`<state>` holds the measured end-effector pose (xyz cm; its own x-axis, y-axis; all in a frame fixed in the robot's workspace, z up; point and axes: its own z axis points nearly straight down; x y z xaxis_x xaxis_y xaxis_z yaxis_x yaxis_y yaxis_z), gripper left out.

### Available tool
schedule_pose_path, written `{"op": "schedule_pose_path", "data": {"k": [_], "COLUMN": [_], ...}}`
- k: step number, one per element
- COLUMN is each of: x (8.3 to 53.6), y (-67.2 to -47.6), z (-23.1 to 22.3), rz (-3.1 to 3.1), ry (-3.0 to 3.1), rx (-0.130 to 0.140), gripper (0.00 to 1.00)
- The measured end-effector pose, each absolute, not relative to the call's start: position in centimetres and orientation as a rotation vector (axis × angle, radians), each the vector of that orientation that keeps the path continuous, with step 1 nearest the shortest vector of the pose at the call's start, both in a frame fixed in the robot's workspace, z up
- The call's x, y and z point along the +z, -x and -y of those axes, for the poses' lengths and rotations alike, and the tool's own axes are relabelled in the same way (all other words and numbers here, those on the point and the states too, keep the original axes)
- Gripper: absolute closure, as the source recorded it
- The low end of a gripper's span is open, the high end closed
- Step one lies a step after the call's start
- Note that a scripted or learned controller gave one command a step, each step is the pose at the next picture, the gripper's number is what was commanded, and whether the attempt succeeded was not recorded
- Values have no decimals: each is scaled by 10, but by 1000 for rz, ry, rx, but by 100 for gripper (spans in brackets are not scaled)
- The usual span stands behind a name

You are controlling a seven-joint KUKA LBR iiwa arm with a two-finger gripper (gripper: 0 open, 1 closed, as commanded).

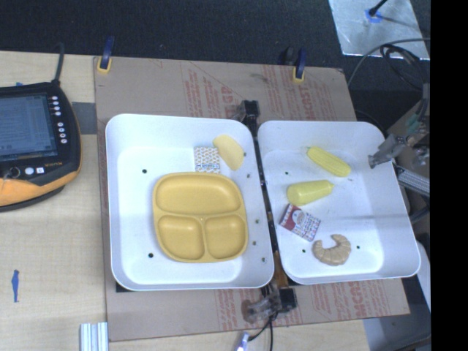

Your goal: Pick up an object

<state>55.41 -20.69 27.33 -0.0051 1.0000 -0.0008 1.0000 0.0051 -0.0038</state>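
Observation:
The right bin holds a yellow corn cob, a pale yellow wedge, a red and white packet and a croissant. My gripper hangs at that bin's right rim, right of the corn cob and apart from it. Most of the arm is cut off by the view's right side. Nothing shows in the gripper's grasp.
The left bin carries a yellow divided plate, a yellow piece and a small blue-patterned packet. A tablet in an orange case lies on the bench at far left. Clamps hold the cardboard underlay.

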Motion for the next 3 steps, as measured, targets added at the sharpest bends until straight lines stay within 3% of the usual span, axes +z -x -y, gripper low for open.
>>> {"op": "schedule_pose_path", "data": {"k": [1,2,3], "x": [215,90,103], "y": [-616,-655,-656], "z": [211,196,196], "rz": [2229,2223,2228], "ry": [2211,2211,2209], "rx": [7,7,6], "gripper": [0,0,100]}}
